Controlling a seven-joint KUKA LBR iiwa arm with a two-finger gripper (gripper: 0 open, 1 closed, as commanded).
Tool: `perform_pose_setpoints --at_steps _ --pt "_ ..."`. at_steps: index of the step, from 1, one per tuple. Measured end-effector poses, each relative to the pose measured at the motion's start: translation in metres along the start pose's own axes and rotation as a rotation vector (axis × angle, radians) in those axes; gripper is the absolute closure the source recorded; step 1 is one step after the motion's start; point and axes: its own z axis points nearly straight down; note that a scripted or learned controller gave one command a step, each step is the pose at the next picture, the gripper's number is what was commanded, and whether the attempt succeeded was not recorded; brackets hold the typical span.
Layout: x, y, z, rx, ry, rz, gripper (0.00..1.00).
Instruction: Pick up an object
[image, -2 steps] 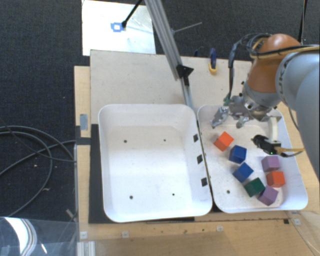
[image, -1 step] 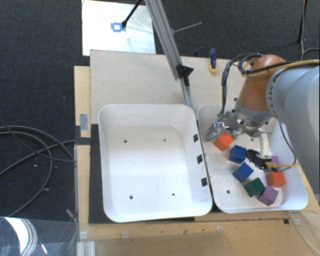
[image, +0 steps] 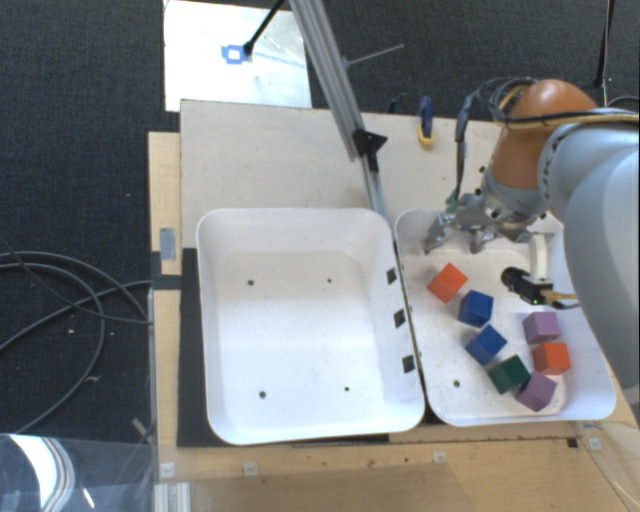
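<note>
Several small blocks lie in the right bin (image: 590, 405): an orange block (image: 448, 282), two blue blocks (image: 476, 307) (image: 486, 343), a green block (image: 509, 374), two purple blocks (image: 541, 326) (image: 536, 391) and another orange block (image: 551, 357). My gripper (image: 460, 236) hangs over the far end of the right bin, just beyond the nearest orange block. Its fingers are spread open and hold nothing.
The left bin (image: 215, 300) lies beside the right one, with a shared ridge between them. A slanted metal pole (image: 340, 90) crosses above the far edge. A black connector (image: 520, 283) hangs off the arm over the right bin.
</note>
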Motion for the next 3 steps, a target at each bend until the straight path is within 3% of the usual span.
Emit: perform_pose_setpoints --at_steps 1,2,3 --pt "0.025 -0.053 -0.139 -0.002 0.001 0.0 0.0" --pt "0.022 -0.059 0.006 0.013 0.002 0.002 0.0" --pt "-0.035 -0.089 0.001 0.008 0.002 0.008 0.0"
